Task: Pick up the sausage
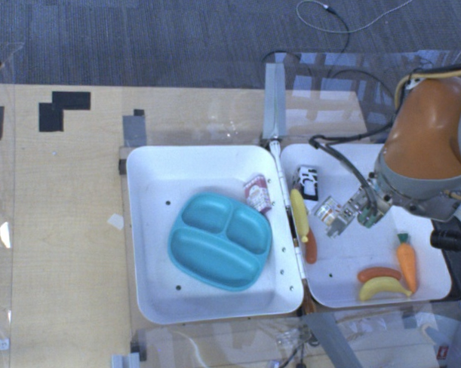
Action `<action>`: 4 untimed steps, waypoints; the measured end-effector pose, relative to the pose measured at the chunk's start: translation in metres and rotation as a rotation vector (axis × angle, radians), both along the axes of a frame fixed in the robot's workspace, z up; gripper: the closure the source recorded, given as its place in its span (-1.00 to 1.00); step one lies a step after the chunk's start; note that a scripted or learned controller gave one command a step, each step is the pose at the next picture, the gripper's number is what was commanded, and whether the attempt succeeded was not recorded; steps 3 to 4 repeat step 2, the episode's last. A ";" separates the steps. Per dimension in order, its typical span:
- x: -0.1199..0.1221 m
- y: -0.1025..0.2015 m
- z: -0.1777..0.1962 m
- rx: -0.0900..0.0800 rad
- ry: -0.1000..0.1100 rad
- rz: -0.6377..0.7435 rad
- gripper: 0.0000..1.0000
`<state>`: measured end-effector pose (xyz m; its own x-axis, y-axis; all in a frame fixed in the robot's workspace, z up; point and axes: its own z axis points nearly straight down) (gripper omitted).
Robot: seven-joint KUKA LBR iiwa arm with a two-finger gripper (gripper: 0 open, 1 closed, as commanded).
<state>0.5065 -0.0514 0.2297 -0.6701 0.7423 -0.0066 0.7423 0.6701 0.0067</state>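
The sausage (pixel 379 274) is lying near the front edge of the right bin (pixel 347 288), touching the banana (pixel 383 289), not yet lifted. The gripper (pixel 331 216) is hovering mid-bin with narrowly parted jaws holding nothing, so the whole pick is remaining

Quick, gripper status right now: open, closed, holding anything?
Gripper: over the right bin, nothing visibly held; open or closed cannot be told. Sausage lies in the bin.
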 end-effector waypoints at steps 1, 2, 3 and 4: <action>-0.018 0.016 -0.033 -0.001 0.002 0.192 1.00; -0.018 0.016 -0.033 -0.001 0.002 0.191 -1.00; -0.018 0.016 -0.033 -0.001 0.002 0.191 -1.00; -0.018 0.016 -0.033 -0.001 0.002 0.191 -1.00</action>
